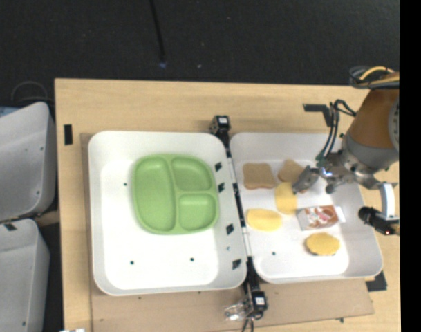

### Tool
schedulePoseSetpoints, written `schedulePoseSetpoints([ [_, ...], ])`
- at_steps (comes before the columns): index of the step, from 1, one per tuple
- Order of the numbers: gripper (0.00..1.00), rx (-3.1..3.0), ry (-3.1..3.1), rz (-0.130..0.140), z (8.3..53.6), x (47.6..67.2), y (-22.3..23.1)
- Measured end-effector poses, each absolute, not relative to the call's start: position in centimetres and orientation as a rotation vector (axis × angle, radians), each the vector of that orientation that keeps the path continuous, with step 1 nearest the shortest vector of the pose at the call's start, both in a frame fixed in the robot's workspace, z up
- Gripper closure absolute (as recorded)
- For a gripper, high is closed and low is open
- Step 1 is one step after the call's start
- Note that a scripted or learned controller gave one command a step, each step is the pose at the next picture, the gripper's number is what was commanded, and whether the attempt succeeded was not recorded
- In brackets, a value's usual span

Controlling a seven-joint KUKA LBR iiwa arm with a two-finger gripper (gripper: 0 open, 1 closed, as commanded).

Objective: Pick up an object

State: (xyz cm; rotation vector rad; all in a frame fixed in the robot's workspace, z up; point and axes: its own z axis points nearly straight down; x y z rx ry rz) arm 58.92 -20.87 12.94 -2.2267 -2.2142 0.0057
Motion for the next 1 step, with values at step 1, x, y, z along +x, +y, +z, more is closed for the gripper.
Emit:
schedulePoseSetpoints([
  [1,0.00,-2.231,-2.214,0.004,9.95,58.89,-21.03],
])
